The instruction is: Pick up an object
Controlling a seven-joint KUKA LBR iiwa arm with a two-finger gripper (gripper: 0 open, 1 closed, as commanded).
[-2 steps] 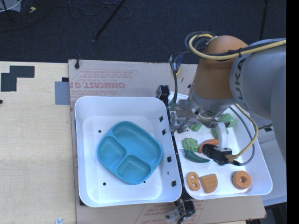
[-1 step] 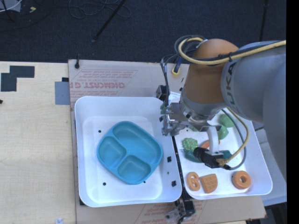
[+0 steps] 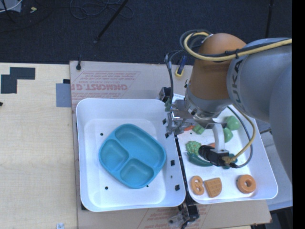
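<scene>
The right bin (image 3: 267,185) holds several toy foods. An orange pretzel (image 3: 197,185), an orange waffle piece (image 3: 213,187) and an orange donut (image 3: 246,183) lie along its front. A light green leafy piece (image 3: 192,147) rests on a dark green flat piece (image 3: 198,160) near the bin's left side. Another green piece (image 3: 232,124) sits farther back, partly hidden by the arm. My gripper (image 3: 171,122) hangs low over the rim between the two bins, at the right bin's back left. Nothing shows between its tips.
The left bin (image 3: 90,123) holds a blue divided plate (image 3: 132,155). The grey arm and its orange band (image 3: 214,70) cover the back of the right bin. A cardboard sheet (image 3: 105,82) lies under both bins.
</scene>
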